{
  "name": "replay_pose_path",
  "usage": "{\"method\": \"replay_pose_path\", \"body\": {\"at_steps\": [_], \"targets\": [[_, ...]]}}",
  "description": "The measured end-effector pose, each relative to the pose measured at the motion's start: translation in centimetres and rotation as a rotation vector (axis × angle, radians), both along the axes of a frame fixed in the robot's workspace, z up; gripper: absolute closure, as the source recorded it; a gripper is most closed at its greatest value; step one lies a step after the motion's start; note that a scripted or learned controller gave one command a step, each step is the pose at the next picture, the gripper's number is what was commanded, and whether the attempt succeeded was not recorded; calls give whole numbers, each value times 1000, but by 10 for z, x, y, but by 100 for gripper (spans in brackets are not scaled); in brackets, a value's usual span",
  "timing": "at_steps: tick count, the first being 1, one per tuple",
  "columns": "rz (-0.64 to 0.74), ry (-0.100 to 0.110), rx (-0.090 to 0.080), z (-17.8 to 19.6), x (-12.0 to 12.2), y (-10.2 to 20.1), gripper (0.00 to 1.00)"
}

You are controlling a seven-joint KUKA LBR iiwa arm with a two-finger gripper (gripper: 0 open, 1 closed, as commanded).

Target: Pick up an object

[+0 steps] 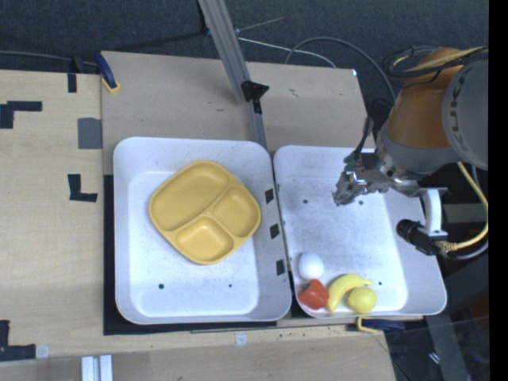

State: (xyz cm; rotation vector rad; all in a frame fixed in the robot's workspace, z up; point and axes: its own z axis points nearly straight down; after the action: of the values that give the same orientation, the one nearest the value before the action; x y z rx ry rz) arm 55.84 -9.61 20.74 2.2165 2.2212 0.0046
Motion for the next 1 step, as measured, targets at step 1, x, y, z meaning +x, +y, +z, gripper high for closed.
{"method": "replay_pose_path", "body": {"at_steps": [1], "targets": [[1,-1,0,58,5,9,100]]}}
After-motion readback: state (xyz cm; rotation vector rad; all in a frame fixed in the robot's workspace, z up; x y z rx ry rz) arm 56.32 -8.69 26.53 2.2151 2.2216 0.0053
